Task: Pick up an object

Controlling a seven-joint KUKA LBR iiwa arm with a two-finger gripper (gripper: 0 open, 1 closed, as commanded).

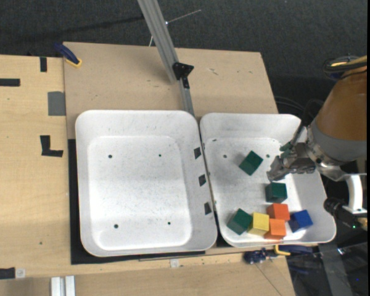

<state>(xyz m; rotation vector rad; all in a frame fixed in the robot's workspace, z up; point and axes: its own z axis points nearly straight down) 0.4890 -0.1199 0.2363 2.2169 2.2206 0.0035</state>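
Claw (279, 170) low in right bin (234, 131), just above green block (275, 192).

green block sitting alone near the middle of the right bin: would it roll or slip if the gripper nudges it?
The green block looks like a flat-faced cube, so it would likely slide, not roll. It appears rigid and probably light. It sits clear of the other blocks on the smooth right bin floor, so a nudge could skid or turn it.

Blocks are crowding the right bin (234, 128) from five to six o'clock, a lone green block (251, 163) is sitting near its centre, while its twelve o'clock stretch is lying open.
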